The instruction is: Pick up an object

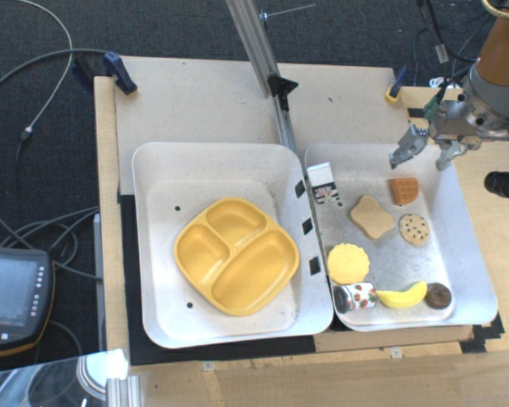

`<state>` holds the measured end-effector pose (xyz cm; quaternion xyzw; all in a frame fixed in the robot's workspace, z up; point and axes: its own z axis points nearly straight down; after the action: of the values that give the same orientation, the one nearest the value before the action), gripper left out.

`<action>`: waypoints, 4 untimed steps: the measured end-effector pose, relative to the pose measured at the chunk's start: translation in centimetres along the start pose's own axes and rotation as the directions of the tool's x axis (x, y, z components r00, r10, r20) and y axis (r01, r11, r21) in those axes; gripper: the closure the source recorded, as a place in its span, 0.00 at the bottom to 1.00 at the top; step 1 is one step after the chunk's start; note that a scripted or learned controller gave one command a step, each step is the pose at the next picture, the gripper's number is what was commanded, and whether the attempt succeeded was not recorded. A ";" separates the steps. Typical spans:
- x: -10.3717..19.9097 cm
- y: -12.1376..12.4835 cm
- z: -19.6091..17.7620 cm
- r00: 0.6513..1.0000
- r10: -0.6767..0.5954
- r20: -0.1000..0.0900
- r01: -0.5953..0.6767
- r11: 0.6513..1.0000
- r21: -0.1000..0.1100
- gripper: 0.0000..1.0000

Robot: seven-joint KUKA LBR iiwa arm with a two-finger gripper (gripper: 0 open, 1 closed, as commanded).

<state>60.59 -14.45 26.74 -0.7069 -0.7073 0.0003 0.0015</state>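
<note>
Objects for picking all lie in the right-hand bin (458,219), which is why the arm, reaching in from the right, hangs over that bin's far edge rather than over the left one. In the camera view, the gripper (426,153) sits above the upper right part of the bin with its two fingers spread apart and nothing between them, so it is open and empty. One finger (405,153) points down and left toward the bin floor, the other sits nearer the wrist.

Closest to the gripper is a small orange waffle-like block (403,190), just below the fingers. Beside it, toward the bin's middle, lies a tan slice of toy bread (371,217), and near that a speckled cookie (414,229). My judgement is that the orange block is the likeliest target, since the open fingers hover nearly over it and it stands apart from its neighbours.

Along the near edge sit a yellow ruffled disc (348,263), a small patterned can (355,296) on its side, a banana (402,295) and a dark brown round piece (439,295); these crowd together and touch or nearly touch, which would make a clean grasp harder. A white carton (321,181) rests against the wall between the bins.

The left bin (153,227) holds a yellow divided plate (236,255), lying flat and well apart from the gripper.
</note>
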 end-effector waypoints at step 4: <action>1.1 -3.8 -13.7 1.000 0.006 0.005 -0.006 1.000 -0.007 0.00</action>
<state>56.81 -13.34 40.46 -0.7088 -0.7054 -0.0003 -0.0025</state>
